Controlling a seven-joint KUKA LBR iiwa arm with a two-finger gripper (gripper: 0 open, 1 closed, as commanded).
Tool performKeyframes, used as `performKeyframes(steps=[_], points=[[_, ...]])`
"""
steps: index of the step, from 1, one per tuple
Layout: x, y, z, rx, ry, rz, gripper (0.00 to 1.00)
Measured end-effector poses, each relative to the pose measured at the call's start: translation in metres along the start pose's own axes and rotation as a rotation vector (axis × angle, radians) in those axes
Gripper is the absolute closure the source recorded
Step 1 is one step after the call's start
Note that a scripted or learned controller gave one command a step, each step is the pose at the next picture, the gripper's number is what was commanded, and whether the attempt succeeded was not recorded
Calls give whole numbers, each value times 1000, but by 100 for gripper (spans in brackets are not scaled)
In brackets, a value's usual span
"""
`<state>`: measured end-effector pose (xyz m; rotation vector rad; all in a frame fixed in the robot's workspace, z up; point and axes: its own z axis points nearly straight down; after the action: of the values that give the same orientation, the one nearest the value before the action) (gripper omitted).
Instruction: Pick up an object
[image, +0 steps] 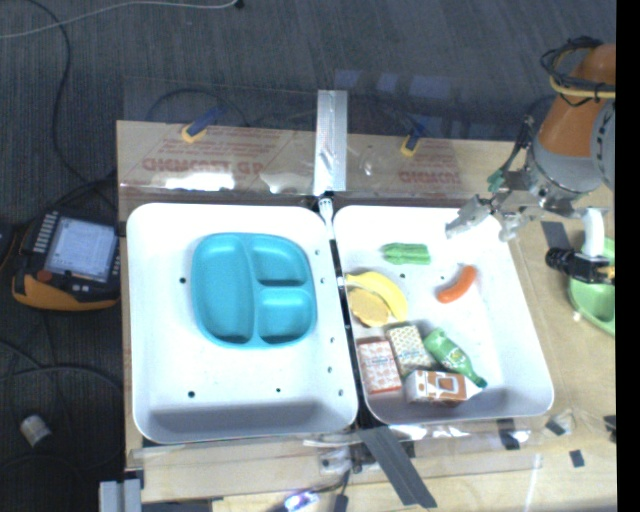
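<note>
Claw (468, 222) hangs at the upper right corner of the right bin (530, 330), nothing seen between its tips; how wide it stands cannot be told. In that bin: green pickle (405, 254), orange sausage (456, 284), yellow banana (375, 298), green bottle (452, 356), three small cartons (403, 368). Left bin (160, 300) carries a blue divided tray (254, 287).

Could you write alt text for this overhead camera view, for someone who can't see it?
A robot gripper hovers at the right bin's far corner, above toy food. The left bin holds a blue divided tray.
</note>
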<state>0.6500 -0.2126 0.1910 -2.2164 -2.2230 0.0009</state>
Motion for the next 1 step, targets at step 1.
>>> performKeyframes(steps=[1], points=[[-2, -27, 91, -8, 5, -15, 0]])
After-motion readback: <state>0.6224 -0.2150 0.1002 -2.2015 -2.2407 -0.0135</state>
